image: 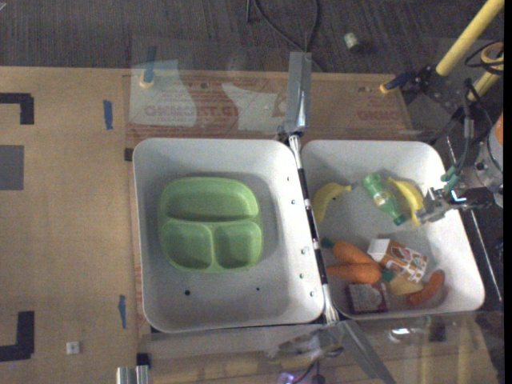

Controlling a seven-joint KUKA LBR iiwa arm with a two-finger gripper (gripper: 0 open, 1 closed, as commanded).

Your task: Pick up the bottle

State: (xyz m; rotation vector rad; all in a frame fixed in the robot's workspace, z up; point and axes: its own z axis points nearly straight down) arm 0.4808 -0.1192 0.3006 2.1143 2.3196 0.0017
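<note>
Crowding threatens: bottle [382, 198] touches a banana [408, 199] at right-centre; tool [436, 206], grip state unclear, could snag the fruit.

Bottle [382, 198]: small, translucent green plastic, lay on its side in the right-hand white bin [352, 152], upper middle area. Long axis ran diagonally from upper left to lower right. Its lower end rested against a yellow banana [410, 198]; a second banana [326, 199] lay just to its left. Cap end could not be told.
</note>
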